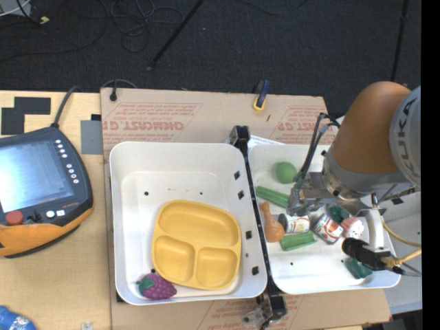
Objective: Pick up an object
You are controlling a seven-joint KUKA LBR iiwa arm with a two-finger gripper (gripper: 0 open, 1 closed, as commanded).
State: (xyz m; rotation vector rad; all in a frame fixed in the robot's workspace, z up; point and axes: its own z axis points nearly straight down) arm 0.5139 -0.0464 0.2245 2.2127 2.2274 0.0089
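My gripper [298,199] hangs low over the middle of the right bin [323,284], under the grey wrist and orange band. Right beside it on the left lies a long green vegetable [273,196]. A small labelled can [297,224] lies just below it. A round green fruit [285,171] rests farther back. An orange carrot-like piece [273,227] and a green pod [297,241] lie near the bin's left wall. A red and white can [327,229] lies to the right of the small can.
The left bin [130,184] holds a yellow divided plate [196,243] and a purple bunch of grapes [157,287] at its front corner. A white and red toy [353,226] and a teal piece [359,269] lie at the right bin's right side. A tablet pendant [38,177] sits left of the bins.
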